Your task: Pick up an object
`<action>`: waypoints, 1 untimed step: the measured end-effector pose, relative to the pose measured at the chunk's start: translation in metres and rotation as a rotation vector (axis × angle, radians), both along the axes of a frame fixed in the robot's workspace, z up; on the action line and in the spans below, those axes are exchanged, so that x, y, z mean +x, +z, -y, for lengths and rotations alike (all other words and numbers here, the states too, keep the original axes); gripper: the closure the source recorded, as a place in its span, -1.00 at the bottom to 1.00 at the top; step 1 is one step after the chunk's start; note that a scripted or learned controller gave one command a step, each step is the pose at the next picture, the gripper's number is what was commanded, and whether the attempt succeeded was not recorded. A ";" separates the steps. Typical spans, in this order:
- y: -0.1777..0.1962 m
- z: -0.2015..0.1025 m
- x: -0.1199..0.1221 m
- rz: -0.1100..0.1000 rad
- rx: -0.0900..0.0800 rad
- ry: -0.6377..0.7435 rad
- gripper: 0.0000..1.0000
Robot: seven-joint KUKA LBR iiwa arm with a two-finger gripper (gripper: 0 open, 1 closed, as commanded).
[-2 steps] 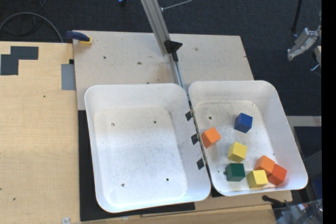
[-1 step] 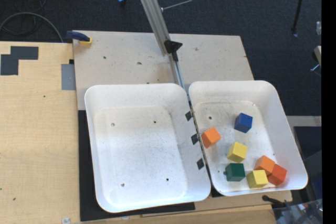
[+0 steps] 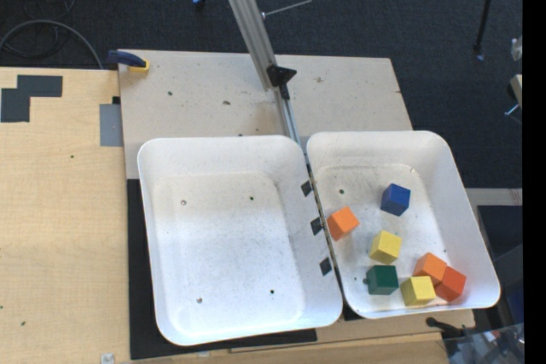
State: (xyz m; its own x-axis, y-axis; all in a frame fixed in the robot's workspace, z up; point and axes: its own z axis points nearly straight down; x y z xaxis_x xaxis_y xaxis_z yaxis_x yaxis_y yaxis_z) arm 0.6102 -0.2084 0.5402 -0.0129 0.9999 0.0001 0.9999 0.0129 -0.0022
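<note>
Far left, a pale wooden tabletop (image 3: 51, 183) carried dark inset shapes. A small blue-and-yellow clamp (image 3: 128, 60) sat at the back left corner of the grey bench board (image 3: 341, 98). The left bin (image 3: 162, 162) stood on that board, its floor speckled with small dark marks. A slanted aluminium rail (image 3: 247, 13) ran from the back down toward the seam between the bins.

The right bin (image 3: 452, 175), touching the left one along the seam, held all the blocks. An orange cube (image 3: 343, 222) lay nearest the seam, tilted. Behind it and to the right was a blue cube (image 3: 395, 199). A yellow cube (image 3: 386, 246) lay mid-floor, with a dark green cube (image 3: 382, 279) just in front of it. At the front right corner, a second yellow cube (image 3: 418, 290), a second orange cube (image 3: 432, 267) and a red-orange cube (image 3: 451, 283) were bunched together, touching.

Gripper state: cannot tell.
</note>
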 end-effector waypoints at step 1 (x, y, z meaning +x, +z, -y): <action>0.000 0.000 0.000 0.000 0.000 0.001 -1.00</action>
State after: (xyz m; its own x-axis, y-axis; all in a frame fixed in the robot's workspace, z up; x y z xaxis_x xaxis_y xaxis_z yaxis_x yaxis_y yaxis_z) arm 0.6102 -0.2083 0.5402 -0.0138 0.9999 0.0003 0.9999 0.0138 -0.0023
